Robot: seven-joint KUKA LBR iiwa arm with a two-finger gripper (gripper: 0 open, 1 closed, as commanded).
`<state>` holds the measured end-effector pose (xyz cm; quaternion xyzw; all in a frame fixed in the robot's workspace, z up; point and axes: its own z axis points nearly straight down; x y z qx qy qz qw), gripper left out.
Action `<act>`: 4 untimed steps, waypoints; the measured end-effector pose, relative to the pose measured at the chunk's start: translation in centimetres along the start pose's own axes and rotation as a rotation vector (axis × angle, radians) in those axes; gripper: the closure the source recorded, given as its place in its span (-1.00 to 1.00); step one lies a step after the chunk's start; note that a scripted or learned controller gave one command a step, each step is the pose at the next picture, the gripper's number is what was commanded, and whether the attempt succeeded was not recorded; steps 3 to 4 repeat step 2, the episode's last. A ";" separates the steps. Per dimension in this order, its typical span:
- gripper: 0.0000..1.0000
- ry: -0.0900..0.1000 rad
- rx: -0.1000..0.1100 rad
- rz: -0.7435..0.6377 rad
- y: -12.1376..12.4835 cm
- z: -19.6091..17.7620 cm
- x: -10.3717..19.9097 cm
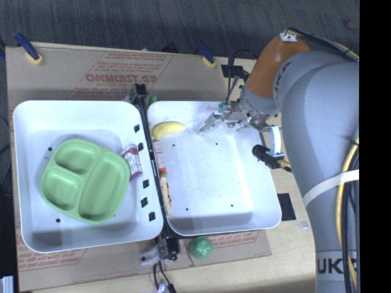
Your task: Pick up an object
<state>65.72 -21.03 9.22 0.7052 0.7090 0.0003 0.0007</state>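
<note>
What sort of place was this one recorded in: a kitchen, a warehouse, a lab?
Most likely a robotics lab bench for grasping trials. A grey arm reaches over two white bins clamped side by side on a cardboard sheet, with test items: a green divided plate and a yellow banana-like object.

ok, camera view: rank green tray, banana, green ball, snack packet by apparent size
1. green tray, by far the largest.
2. banana.
3. snack packet and green ball look about alike; the packet lies partly under the tray's edge, so I won't rank them.
</note>
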 end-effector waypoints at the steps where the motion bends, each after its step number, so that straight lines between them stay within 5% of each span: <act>1: 1.00 -0.001 0.000 -0.006 0.0 -1.0 0.0; 2: 1.00 -0.001 -0.002 0.002 -5.0 -12.8 -0.1; 4: 1.00 -0.001 -0.002 0.002 -5.0 -12.8 -0.1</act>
